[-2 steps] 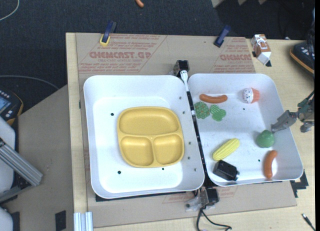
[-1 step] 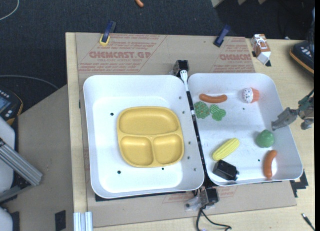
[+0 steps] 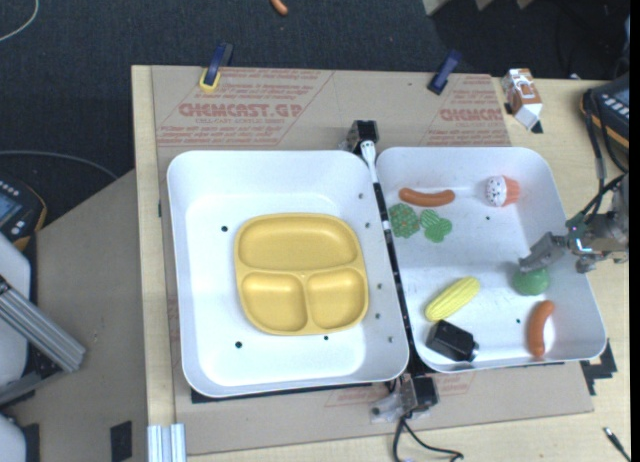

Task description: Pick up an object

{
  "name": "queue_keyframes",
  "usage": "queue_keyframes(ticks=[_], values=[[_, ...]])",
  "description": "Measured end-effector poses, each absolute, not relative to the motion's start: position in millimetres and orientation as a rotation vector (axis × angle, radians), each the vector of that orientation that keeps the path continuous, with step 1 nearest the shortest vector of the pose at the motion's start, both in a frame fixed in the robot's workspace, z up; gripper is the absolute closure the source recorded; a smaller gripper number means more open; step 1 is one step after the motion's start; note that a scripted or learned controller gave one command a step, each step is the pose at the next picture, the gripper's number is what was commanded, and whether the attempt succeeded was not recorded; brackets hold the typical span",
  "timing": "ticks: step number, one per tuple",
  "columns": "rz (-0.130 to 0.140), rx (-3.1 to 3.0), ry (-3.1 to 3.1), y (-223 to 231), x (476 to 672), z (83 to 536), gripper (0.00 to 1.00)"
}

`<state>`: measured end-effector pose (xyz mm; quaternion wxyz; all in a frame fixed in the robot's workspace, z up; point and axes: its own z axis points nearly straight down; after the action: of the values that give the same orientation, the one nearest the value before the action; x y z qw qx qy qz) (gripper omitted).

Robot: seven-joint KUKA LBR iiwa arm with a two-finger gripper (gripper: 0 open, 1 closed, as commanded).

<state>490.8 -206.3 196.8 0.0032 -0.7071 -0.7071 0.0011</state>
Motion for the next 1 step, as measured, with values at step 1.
queue_keyframes(ticks=[1], values=[[0.004, -2.217, -2.215, -209.8, 483.9, 135.5, 0.00]])
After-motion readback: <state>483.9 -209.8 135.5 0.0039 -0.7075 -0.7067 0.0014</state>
